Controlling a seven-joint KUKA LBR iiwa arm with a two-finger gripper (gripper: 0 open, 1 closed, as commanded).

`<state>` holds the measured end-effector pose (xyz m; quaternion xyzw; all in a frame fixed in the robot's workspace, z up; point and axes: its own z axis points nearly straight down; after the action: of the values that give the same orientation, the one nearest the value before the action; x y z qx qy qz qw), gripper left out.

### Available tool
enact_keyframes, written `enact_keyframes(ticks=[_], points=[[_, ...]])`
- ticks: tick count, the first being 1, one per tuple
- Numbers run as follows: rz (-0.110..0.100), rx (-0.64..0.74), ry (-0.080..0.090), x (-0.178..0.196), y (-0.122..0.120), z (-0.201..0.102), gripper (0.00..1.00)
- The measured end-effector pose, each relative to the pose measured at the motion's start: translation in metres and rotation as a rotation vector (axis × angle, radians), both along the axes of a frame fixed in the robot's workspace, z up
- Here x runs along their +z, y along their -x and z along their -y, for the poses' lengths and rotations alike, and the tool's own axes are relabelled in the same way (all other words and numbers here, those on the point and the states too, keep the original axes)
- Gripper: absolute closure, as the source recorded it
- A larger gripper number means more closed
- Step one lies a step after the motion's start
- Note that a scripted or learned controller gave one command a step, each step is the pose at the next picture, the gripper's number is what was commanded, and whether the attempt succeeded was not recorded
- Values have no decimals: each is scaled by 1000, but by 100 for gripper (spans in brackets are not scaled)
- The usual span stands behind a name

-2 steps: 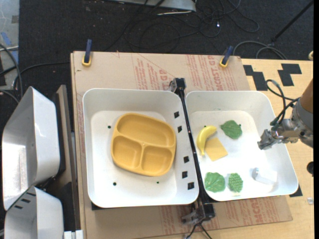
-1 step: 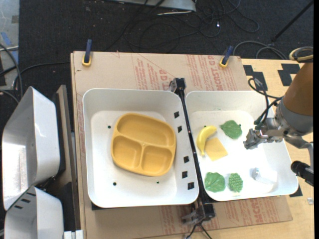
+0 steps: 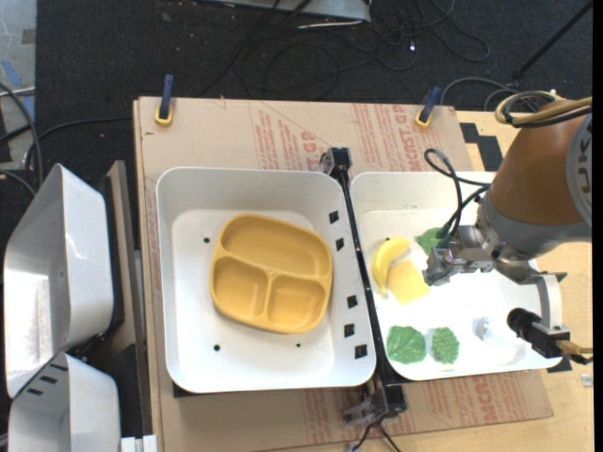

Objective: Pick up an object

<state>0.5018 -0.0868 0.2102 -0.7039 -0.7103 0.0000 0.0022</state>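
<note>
Two green pieces (image 3: 407, 344) hug the right bin's (image 3: 415, 188) front rim.

A yellow tray (image 3: 271, 273) lies in the left bin (image 3: 179, 252); the gripper (image 3: 441, 267) hangs in the right bin (image 3: 490, 365), just beside a yellow block (image 3: 407, 282)

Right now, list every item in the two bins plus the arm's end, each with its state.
Yellow divided tray: upright in the left bin, compartments bare.
Yellow pieces: in the right bin, beside the gripper.
Two green pieces: lying apart near the front wall.
Gripper: low over the right bin.
</note>
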Motion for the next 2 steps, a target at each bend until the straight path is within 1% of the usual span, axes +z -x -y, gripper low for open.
enact_keyframes(ticks=[1,2], points=[[1,1,1,-2,-11,-60,100],[0,-1,1,-6,-10,-106,100]])
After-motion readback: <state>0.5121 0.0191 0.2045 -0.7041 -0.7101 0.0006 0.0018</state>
